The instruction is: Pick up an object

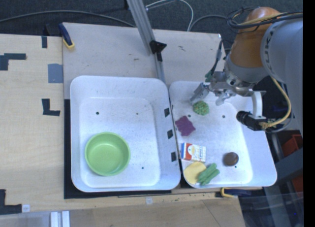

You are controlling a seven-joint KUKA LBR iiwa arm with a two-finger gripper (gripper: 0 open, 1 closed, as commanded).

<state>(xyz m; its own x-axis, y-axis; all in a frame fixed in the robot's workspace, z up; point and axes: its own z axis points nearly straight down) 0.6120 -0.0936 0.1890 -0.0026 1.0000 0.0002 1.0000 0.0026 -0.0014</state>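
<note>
In the right bin [256,172], the claw [212,94] was seen with fingers spread apart and nothing between them, while the green ball [200,108] lay just below and slightly left of it, nearly touching.

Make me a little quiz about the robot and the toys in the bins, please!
1. True or false: the green bowl sits in the same bin as the purple toy.
2. Which toy lies closest to the gripper? A) brown ball B) bumpy green toy C) small carton
3. Fill in: the yellow toy and the green pod lie in the right bin, in its ____ corner.

Key
1. False. The bowl is in the left bin, the purple toy in the right one.
2. B
3. Near left, right by the camera-side rim.
</note>
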